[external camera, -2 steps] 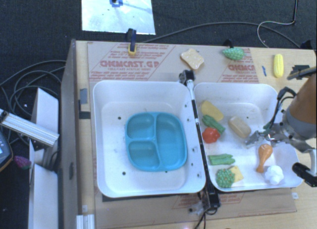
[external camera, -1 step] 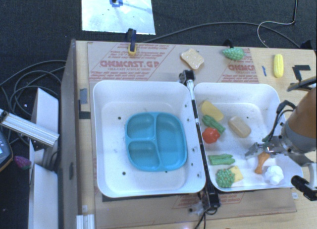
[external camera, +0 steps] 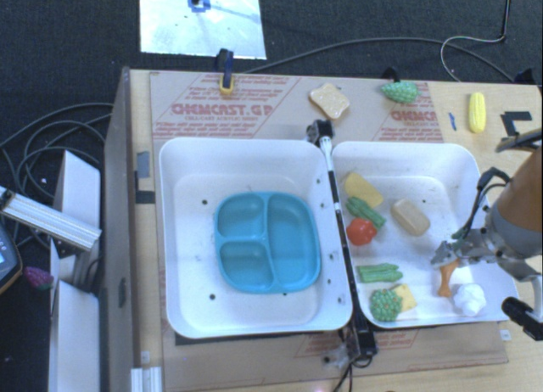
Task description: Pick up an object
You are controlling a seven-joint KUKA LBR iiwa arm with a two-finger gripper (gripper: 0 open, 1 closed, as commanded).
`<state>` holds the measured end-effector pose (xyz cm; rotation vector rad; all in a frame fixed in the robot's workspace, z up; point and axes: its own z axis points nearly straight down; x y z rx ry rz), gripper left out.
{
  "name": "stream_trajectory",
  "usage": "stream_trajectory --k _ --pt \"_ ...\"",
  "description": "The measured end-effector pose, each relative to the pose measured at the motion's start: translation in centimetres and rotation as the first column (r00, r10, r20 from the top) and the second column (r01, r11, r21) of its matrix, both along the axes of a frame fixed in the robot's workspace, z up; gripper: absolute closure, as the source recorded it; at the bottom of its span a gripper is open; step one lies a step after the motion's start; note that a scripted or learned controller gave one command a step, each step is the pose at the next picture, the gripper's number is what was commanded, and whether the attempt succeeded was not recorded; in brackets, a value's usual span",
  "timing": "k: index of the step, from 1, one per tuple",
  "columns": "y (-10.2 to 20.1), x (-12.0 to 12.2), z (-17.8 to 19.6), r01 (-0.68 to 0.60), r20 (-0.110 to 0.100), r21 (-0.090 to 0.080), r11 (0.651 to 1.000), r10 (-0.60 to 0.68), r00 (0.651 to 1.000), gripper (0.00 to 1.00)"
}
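The right white bin holds several toy foods: a yellow wedge, a green bean pod, a red tomato, a tan bread roll, a green pea pod, a broccoli piece with a yellow bit, an orange carrot and a white lump. My gripper hangs low over the bin's right front corner, directly above the carrot's upper end and touching or nearly touching it. The grey arm rises behind it at the right.
The left white bin carries a blue divided plate. On the board behind the bins lie a bread slice, a green vegetable and a yellow corn cob. A yellow clamp stands at the back edge.
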<state>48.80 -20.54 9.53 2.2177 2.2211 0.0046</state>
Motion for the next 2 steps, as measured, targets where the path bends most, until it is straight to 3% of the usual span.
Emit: stream_trajectory --k 1,2 --pt "7.4 2.2 9.2 -0.002 -0.001 0.0 1.0 0.002 1.0 1.0" --pt "15.3 13.1 10.3 -0.003 -0.001 0.001 1.0 0.003 1.0 1.0"
